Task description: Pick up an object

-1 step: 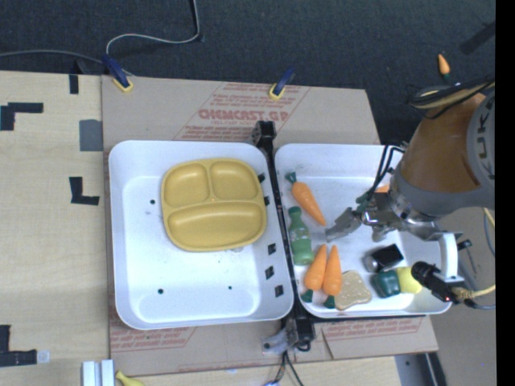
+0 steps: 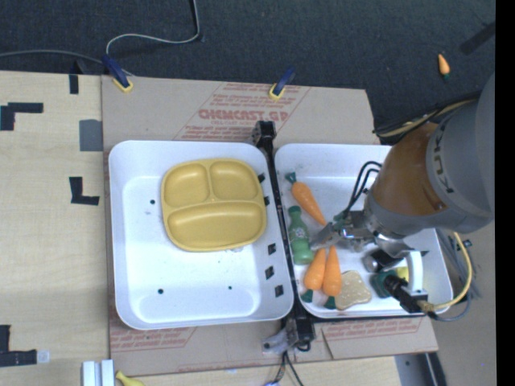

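Note:
The right bin holds an orange carrot near its left wall. Below it lies a green bottle. Two more carrots lie side by side beneath that, next to a slice of toast. My gripper is low inside this bin, reaching in from the right. Its tip sits just right of the green bottle and just above the pair of carrots. Nothing is visibly held. The grey and orange arm covers the right part of the bin.
In the left bin lies a yellow divided plate. A black divider runs between the bins. Cables and a black and yellow part hang at the wrist over the right bin's front right corner.

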`<state>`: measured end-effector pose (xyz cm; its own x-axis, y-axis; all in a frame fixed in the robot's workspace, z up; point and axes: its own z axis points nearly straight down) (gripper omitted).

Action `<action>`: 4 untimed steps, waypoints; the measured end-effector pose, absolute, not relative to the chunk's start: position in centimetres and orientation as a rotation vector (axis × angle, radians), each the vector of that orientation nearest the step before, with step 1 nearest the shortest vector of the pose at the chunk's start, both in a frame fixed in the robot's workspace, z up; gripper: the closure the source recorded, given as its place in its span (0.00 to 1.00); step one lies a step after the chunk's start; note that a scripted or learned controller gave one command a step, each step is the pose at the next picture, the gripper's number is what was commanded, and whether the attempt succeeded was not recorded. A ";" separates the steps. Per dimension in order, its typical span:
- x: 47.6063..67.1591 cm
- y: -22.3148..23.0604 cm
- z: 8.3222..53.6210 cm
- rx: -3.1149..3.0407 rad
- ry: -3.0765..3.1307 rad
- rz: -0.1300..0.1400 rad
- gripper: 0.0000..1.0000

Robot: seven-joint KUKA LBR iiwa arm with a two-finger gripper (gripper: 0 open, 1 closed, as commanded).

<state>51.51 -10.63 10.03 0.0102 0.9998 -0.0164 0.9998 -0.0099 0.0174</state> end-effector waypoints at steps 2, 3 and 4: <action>48.8 -10.1 9.8 2.216 2.204 0.008 1.00; 48.4 -8.3 21.2 2.220 2.222 0.000 1.00; 48.5 -6.8 25.9 2.220 2.223 0.000 1.00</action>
